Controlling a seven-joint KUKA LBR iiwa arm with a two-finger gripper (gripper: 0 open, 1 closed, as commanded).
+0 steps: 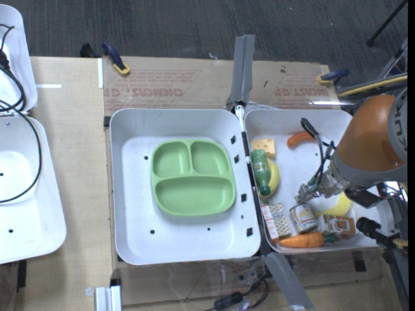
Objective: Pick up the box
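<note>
1. I see the grey arm with the orange band reaching in from the right over the right white bin, its two-finger gripper low among the clutter there.
2. The box I take to be the target is the small flat red-and-white printed carton, lying at the near left of that bin, touching the bin's left wall.
3. Just right of it sit a small brown-and-white packet and a second orange-and-white packet; either could also count as a box, and at this resolution I'm not sure which is meant.
4. An orange plastic carrot lies along the near wall, just below the carton.
5. The gripper hangs above the brown-and-white packet, to the right of the carton; I cannot tell whether its tips are spread or pressed together, as they blur into the items beneath.
6. Risks as I judge them: the carton lies flat against the wall, so one fingertip may have no room on that side and slide off.
7. Close neighbours could be nudged or pinched instead, and the green plastic bottle on the far side could roll if bumped.
8. The left white bin holds a green divided plastic plate, well apart from all this.
</note>
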